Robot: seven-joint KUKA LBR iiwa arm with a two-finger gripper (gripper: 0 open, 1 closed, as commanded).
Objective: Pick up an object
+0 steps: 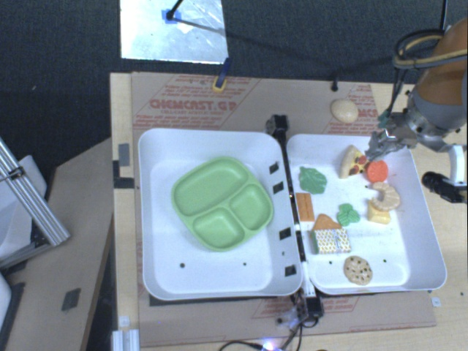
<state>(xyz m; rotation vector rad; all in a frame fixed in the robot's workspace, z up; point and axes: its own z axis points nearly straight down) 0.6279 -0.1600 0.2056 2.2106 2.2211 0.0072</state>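
pincer [380, 143] hangs over the right bin's [428, 251] far edge, whether apart or together i cannot tell, with the pizza slice [352, 161] just below-left of it.

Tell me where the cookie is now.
The cookie lies in the right bin, near its front edge, just below the patterned house-shaped piece.
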